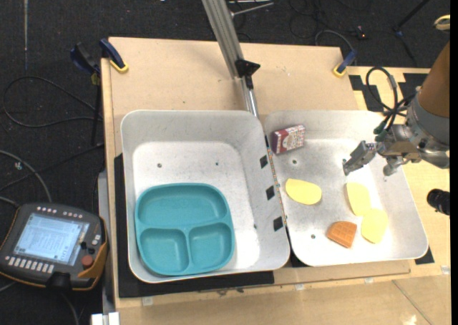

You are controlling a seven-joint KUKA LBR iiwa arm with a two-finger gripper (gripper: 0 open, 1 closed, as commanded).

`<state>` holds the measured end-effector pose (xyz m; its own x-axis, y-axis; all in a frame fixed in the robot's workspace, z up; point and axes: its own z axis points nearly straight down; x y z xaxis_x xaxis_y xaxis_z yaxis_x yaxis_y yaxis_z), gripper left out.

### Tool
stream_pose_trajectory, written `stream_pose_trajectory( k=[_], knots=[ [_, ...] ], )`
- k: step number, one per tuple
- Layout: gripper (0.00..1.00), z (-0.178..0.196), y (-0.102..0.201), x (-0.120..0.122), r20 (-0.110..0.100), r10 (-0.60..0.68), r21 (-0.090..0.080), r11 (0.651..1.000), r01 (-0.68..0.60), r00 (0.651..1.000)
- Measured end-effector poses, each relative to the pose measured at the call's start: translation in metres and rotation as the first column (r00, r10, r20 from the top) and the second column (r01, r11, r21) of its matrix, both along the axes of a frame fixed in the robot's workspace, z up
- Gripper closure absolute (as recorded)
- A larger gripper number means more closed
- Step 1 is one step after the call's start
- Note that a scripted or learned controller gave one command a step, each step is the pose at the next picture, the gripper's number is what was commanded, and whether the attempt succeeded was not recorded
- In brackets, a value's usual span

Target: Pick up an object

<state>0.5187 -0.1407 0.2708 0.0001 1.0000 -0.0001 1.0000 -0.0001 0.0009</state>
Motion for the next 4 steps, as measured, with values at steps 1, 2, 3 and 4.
stream_pose_trajectory(
  k=[1,2,3,4],
  knots=[
    [0.0,-0.03,0.081,0.041,-0.002,0.011,0.003,1.0,-0.011,1.0],
    [0.0,-0.028,0.075,0.04,-0.001,0.001,0.0,1.0,-0.001,1.0],
    [1.0,-0.018,0.076,0.04,-0.001,0.004,0.0,1.0,-0.004,1.0],
    [1.0,-0.028,0.03,0.106,0.002,-0.002,-0.003,1.0,0.002,1.0]
  ],
)
